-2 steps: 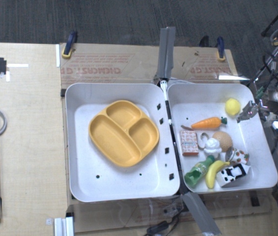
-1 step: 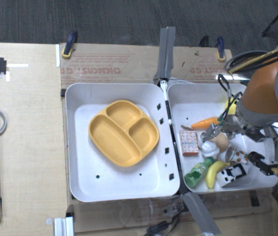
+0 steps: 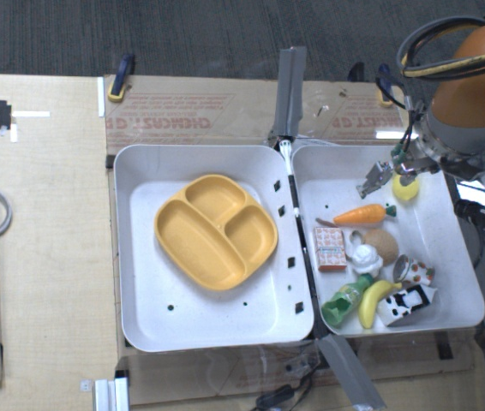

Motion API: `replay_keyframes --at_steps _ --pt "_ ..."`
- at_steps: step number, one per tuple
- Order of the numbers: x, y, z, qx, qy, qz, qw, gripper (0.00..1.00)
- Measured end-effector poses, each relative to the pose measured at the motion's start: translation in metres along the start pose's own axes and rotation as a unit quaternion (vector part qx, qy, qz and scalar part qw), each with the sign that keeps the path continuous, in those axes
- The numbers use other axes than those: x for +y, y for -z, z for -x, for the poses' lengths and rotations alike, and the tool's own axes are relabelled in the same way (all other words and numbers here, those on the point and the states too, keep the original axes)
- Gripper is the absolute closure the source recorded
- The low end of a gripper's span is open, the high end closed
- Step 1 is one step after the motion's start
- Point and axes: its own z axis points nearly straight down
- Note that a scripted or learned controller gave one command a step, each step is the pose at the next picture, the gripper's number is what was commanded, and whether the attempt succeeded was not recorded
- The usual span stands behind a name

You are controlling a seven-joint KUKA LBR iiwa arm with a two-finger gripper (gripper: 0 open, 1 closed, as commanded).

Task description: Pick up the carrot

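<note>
Banana and carrot share right bin; tool spread, holding nothing.

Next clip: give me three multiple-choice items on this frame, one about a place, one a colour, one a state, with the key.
1. The carrot lies in:
A. the right bin
B. the left bin
C. the yellow plate

2. The divided plate is:
A. white
B. yellow
C. green

3. The carrot is:
A. lifted above the bin
B. standing upright
C. lying on the bin floor

Key: 1 A, it sits among the toys in the right bin. 2 B, it is yellow against the white left bin. 3 C, it lies flat below and left of the gripper.
</note>
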Motion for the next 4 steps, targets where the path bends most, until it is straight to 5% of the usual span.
replay_keyframes --at_steps 1,2,3,4 --pt "-0.028 -0.067 -0.028 -0.005 -0.012 0.009 0.9999 0.00" --pt "-0.028 -0.057 -0.025 -0.008 -0.014 0.011 0.9998 1.00" --pt "-0.028 -0.057 -0.025 -0.008 -0.013 0.011 0.9998 0.00" --pt "0.007 0.021 0.017 -0.001 0.077 0.000 0.9970 0.00"
